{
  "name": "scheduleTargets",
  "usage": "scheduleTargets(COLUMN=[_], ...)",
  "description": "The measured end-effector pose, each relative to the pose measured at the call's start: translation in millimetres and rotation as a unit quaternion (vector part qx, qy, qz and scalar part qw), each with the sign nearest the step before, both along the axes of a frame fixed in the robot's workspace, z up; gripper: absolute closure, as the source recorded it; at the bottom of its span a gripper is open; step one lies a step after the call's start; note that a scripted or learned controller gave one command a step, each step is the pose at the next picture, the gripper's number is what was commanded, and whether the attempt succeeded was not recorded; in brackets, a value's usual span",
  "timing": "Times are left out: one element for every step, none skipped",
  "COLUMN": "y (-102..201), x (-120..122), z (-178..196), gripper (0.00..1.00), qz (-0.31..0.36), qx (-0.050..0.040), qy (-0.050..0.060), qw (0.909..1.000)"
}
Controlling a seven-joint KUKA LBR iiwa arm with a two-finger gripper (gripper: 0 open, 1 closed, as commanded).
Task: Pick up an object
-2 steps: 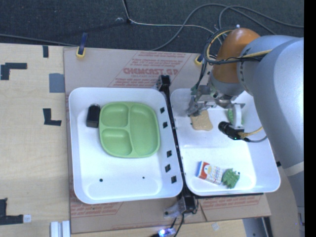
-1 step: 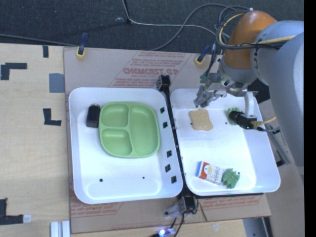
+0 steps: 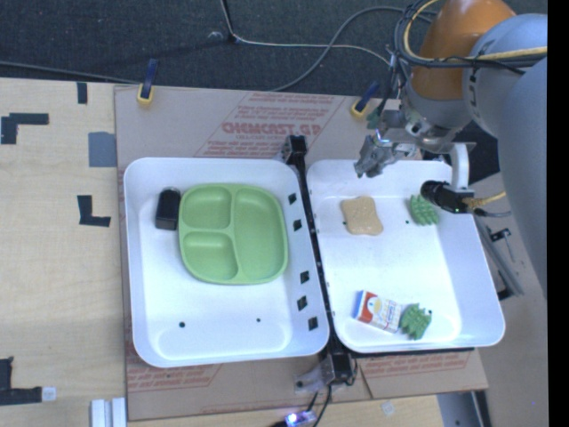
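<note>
The pincer (image 3: 372, 162) hangs over the far rim of the right bin (image 3: 462, 278), close to the corner where that bin meets the divider, with the grey arm and its orange band (image 3: 462, 38) rising behind it toward the upper right. Nothing shows between its tips, but whether it is released or clenched I cannot tell from this slant. Just below the pincer and a touch to its left lies a tan, bread-like piece (image 3: 362, 216), flat on the bin floor, roughly square with its slightly longer side running away from the pincer toward the near edge. To the pincer's right and a little lower sits a small green leafy item (image 3: 423, 210), close to a black fitting (image 3: 442, 195) at the bin's right wall; its long axis cannot be made out. Well below the pincer, near the front rim of the same bin, a small white, red and orange carton (image 3: 376, 310) lies on its side, its long axis slanting from upper left down to lower right, and a second green leafy piece (image 3: 415, 320) touches its lower right end. Far to the pincer's left and lower, in the left bin (image 3: 151, 327), a green compartment plate (image 3: 234, 234) lies flat, with a small black block (image 3: 167, 209) touching its left edge.
</note>
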State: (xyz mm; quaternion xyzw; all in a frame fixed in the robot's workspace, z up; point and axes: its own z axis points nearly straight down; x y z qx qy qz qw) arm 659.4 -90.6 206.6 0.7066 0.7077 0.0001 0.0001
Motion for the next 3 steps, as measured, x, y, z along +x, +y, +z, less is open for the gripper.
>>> scheduleTargets(y=[0.0, 41.7, 89.0], x=[0.3, -31.4, -51.2], z=[25.5, 23.1, 10.6], gripper=[1.00, 1.00, 1.00], qz=[0.000, 0.000, 0.000], qx=[-0.0001, -0.0003, -0.0005], qy=[0.000, 0.002, 0.002], qw=[1.0000, 1.0000, 1.0000])
